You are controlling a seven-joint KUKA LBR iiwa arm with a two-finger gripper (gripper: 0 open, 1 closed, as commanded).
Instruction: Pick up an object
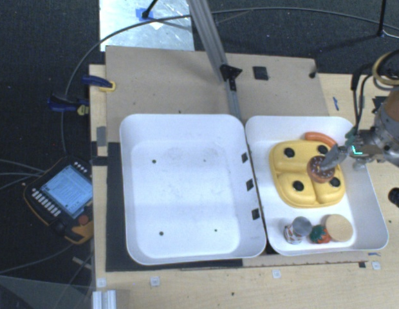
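Camera view shows the arm (389, 131) reaching in from the right over the right bin (367, 198), its gripper (328, 163) lowered onto a big yellow toy (306, 176) with dark holes that lies in the far half of that bin. Right at the tip sits a small brownish round piece (317, 168) on top of the yellow toy, and whether the claw is wide, narrow, or closed on that piece I cannot tell, since the tip and the piece blur together. An orange sausage-like thing (320, 138) lies just beyond the yellow toy, touching or nearly touching its far edge. Along the near side rest a grey cylinder (297, 229), a small red and green item (318, 234) and a tan disc (339, 226), close together. The left bin (138, 134) lies beside. The likely trouble: the yellow toy looks too broad and smooth to pinch, so the claw may slide off, or merely nudge the brown piece off it. A push down could also tilt the toy against the orange thing.
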